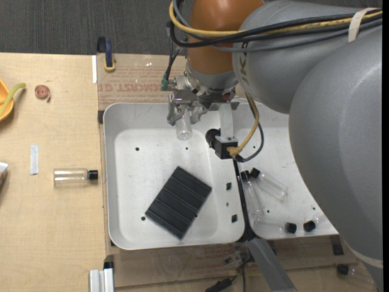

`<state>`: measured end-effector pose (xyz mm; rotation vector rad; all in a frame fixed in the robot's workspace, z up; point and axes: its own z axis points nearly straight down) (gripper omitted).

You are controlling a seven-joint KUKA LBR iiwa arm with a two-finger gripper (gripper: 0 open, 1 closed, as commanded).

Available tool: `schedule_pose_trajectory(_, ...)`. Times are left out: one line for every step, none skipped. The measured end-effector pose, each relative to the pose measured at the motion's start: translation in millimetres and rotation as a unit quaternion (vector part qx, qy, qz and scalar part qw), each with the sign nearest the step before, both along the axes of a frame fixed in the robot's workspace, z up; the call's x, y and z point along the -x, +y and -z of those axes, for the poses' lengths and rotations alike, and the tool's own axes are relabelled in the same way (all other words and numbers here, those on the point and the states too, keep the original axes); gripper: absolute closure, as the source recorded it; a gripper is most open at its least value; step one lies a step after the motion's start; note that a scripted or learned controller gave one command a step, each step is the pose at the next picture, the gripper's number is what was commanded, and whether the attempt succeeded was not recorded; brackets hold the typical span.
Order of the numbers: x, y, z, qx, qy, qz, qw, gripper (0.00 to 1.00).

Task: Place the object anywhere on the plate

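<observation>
A dark ribbed rectangular plate (179, 201) lies tilted on the floor of the left bin (121, 224), toward its front. My gripper (183, 118) hangs over the back of that bin, up and slightly right of the plate. A small clear bottle (183, 129) pokes down from between its metal fingers, so the gripper is shut on it. The bottle is well apart from the plate. The grey arm and its orange band (222, 17) cover the upper right of the view.
In the right bin (304, 231) lie another clear bottle with a black cap (265, 185) and two small black caps (291, 227) (310, 225). A third clear bottle (74, 175) rests on the wooden bench to the left.
</observation>
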<state>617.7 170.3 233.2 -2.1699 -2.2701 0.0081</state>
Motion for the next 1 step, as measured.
schedule_pose_trajectory(-41.9, 54.6, -97.9, -0.0006, -0.002, -0.151, 0.9885, 1.00)
